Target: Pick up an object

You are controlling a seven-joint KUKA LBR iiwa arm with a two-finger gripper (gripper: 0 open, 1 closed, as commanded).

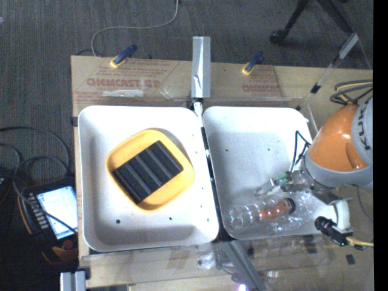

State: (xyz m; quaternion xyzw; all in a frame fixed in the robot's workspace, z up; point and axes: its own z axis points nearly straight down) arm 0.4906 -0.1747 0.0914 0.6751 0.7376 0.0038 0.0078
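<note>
Clear plastic bottle (267,213) lies on side along near wall of right bin (254,138). Arm's wrist low over bottle's right end; gripper (295,188) there, state of fingers cannot tell. Yellow tray with black ribbed insert (150,168) rests in left bin (97,138).

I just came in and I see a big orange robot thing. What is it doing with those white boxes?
The grey robot arm with the orange band is reaching down into the right-hand shallow white bin. A clear plastic bottle lies on its side there, near the front edge, right beside the arm's wrist. It is hard to tell whether the arm has hold of it. In the left-hand white bin sits a yellow, rounded-square object with a black ribbed top, which nothing is touching.
</note>
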